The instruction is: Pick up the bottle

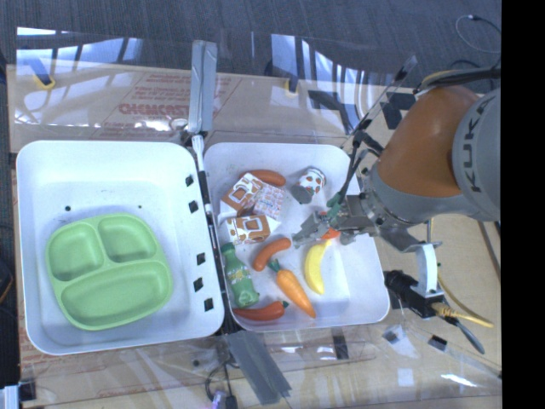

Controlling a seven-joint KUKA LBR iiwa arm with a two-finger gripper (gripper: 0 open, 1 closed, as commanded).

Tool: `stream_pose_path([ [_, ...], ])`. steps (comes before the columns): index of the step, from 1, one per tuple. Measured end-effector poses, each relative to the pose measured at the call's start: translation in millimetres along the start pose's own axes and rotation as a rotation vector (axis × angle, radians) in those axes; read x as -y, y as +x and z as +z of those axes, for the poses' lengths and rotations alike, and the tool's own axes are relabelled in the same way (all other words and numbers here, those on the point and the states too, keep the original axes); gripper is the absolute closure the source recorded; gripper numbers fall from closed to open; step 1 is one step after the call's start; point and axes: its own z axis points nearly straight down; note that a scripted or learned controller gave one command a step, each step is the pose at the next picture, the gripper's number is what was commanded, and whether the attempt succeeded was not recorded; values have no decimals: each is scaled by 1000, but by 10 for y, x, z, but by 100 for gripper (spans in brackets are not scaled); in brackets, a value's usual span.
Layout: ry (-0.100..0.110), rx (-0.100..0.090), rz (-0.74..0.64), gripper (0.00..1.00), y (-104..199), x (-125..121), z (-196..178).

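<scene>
Red chili pepper (260, 311) lies at the right bin's (362, 309) near wall; just above it you find the green bottle (238, 278), tucked against that bin's left wall, long axis running near to far, cap end toward the far side. From the bottle, your gripper (328, 227) sits right and farther back, over the banana (315, 268); its grip state I cannot tell.

Two bins (34, 228); one tray (109, 271); one bottle (238, 277); one banana (315, 268).
</scene>
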Motion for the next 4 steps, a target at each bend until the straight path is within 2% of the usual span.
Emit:
stream_pose_path([
  [1, -27, 4, 10, 0, 118, -814, 1251],
  [2, -3, 0, 226, 0, 1261, -1739, 448],
  [3, -1, 1, 228, 0, 1231, -255, -307],
  [4, -3, 2, 56, 0, 1552, -206, -462],
])
